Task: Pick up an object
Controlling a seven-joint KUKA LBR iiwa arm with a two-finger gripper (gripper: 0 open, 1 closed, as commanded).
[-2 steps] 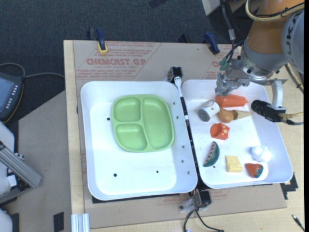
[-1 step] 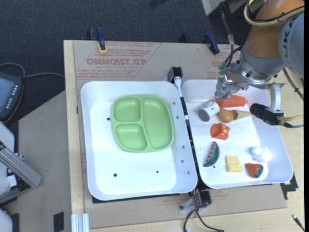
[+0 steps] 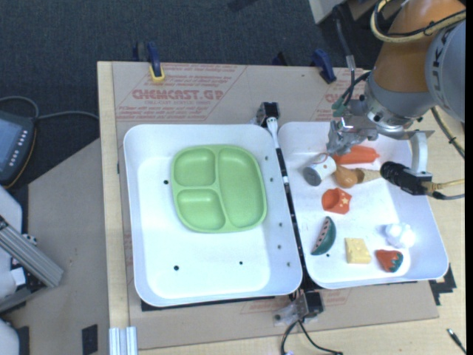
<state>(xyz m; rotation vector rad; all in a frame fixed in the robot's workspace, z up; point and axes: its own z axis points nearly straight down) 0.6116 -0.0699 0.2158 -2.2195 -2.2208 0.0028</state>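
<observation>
Over the right bin (image 3: 436, 235), near its far edge, the gripper (image 3: 341, 145) hangs with an orange carrot-like piece (image 3: 358, 154) just beside it and a brown piece (image 3: 346, 175) nearby; its grip state cannot be told. Open floor lies toward the watermelon slice (image 3: 324, 237).

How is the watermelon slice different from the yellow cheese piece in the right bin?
The watermelon slice is curved, with a dark green rind and red flesh; the cheese piece is blocky and pale yellow all over. The slice is longer and narrow, the cheese shorter and squarish. Both lie side by side near the front of the right bin.
</observation>
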